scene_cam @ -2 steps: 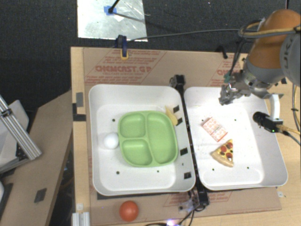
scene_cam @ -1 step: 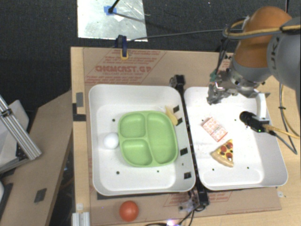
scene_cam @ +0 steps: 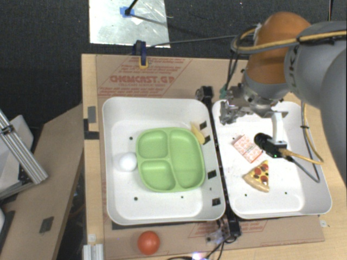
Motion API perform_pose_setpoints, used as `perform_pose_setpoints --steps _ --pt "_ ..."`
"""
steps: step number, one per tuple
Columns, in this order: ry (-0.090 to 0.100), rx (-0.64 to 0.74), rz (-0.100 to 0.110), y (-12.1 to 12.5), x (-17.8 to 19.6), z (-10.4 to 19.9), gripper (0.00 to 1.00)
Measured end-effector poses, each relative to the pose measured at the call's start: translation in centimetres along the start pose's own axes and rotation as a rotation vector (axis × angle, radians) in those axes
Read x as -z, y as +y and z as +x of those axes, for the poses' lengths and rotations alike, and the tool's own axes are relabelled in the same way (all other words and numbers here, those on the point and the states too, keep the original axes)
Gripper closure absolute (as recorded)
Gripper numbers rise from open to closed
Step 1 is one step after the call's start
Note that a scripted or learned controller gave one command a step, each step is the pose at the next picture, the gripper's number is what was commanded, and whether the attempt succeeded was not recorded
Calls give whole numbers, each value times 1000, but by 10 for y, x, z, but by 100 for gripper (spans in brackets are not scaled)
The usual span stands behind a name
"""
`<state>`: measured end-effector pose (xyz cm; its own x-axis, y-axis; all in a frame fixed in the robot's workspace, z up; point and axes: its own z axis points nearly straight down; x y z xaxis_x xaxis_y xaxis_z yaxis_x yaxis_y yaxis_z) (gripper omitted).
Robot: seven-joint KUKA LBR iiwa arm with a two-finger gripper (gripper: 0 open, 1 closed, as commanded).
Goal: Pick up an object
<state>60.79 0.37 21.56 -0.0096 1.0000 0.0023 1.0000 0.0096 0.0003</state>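
Presently at approach: gripper [scene_cam: 230, 112] hangs over the right bin's [scene_cam: 295, 191] far-left corner, its opening not tellable, nothing seen held; packet [scene_cam: 246, 148] and pizza [scene_cam: 258, 176] lie mid-bin, so next it must shift toward one and descend.

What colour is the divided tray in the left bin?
Light green; the tray shows best in the camera view.

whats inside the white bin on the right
The right white bin holds a pink checkered flat packet and a toy pizza slice. The grey arm covers its far end, so anything there is hidden.
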Motion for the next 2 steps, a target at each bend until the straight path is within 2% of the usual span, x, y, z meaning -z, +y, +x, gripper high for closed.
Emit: perform_pose_setpoints --steps 1,2 --pt "0 0 -2 -1 13 50 100" --pt "0 0 -1 2 2 101 100"
